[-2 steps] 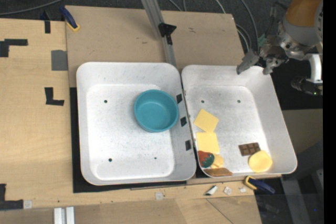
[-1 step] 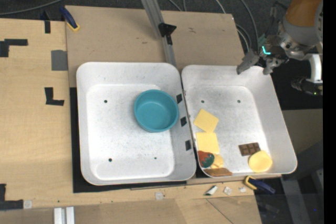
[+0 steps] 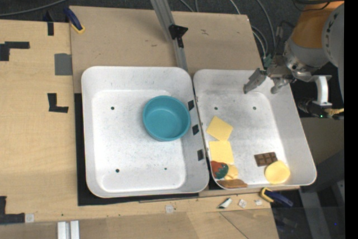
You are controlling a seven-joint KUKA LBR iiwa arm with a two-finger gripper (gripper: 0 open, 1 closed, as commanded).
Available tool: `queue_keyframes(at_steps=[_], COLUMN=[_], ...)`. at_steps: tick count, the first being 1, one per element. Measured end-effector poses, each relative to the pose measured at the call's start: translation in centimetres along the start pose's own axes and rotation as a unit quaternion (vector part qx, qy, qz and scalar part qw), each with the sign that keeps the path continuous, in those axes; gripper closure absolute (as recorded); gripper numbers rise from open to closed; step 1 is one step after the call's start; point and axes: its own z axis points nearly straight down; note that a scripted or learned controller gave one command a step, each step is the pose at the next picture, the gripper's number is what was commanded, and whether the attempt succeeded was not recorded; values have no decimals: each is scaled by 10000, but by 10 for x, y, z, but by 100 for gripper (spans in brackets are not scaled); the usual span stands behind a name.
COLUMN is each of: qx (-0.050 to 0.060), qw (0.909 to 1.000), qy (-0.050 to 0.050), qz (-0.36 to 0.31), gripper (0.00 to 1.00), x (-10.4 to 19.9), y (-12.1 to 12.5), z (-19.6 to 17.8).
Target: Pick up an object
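I have the gripper (image 3: 263, 82) up at the far edge of the right bin (image 3: 291, 115), its 2 fingers spread apart with nothing between them, so the tool is released. It sits high over a bare part of the bin floor, well apart from anything I could take. My guess is that it is parked there because the arm (image 3: 319, 25) comes in from the right and this spot keeps it clear of the pile before a descent.

The candidates are crowded toward the near end of that bin. 2 yellow squares (image 3: 220, 129) lie flat, 1 above the other and nearly touching. Below them a red and green item (image 3: 219, 169) sits against the near-left corner, with a brown strip (image 3: 235, 182) just beside it along the rim. A brown block (image 3: 265, 159) touches a yellow round piece (image 3: 277, 172) near the right corner. They look to have settled low because the bin slopes or was shaken that way, though I cannot confirm it.

The left bin (image 3: 100, 137) holds 1 teal bowl (image 3: 165, 117), open side up, near its middle and easiest to reach around, but wide for these fingers.

I can read no brand, label or writing on any of this; everything is too small.
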Motion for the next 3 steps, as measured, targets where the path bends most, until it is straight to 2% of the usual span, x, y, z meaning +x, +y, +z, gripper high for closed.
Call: queue_keyframes(at_steps=[2,3], qx=[-10,-26], qw=[10000,10000], qy=[-5,-8], qz=[-4,-12], gripper=[0,100], x=[1,2], y=[-1,0], z=[88,75])
